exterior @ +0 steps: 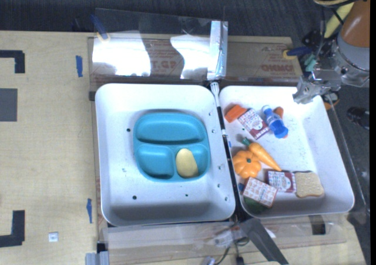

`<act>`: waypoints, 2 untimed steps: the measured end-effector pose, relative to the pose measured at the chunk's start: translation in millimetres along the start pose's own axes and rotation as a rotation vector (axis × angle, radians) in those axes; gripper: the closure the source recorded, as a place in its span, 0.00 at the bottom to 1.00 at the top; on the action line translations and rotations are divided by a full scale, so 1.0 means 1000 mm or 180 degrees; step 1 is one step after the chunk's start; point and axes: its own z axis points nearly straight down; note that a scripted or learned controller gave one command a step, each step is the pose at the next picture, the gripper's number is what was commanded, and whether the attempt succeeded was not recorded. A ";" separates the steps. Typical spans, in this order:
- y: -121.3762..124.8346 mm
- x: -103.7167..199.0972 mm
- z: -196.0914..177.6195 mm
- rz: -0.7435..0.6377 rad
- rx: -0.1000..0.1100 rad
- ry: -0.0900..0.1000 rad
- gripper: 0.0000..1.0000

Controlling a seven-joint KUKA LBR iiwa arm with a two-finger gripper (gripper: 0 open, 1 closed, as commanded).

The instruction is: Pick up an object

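A: Left white bin (111, 158)?
B: One blue plastic divided tray (170, 143); one yellow egg-shaped piece (187, 163) in its lower right compartment.
A: Right white bin (335, 152)?
B: Orange toy carrot (258, 153), blue bottle (275, 123), toast slice (308, 184), small cartons, all loose.
A: Metal two-finger gripper (309, 90)?
B: Over the right bin's upper right corner, carrying nothing; finger spacing cannot be told.

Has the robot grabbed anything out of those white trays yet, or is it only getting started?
Only starting, it seems. The hand sits over the right bin's far corner with nothing visibly in it. The carrot, blue bottle and bread slice all lie unpicked, so the whole pick remains.
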 end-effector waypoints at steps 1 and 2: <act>-0.001 0.001 0.004 -0.0002 0.0024 0.0003 0.00; 0.030 0.014 0.145 -0.0214 0.0077 0.0018 0.00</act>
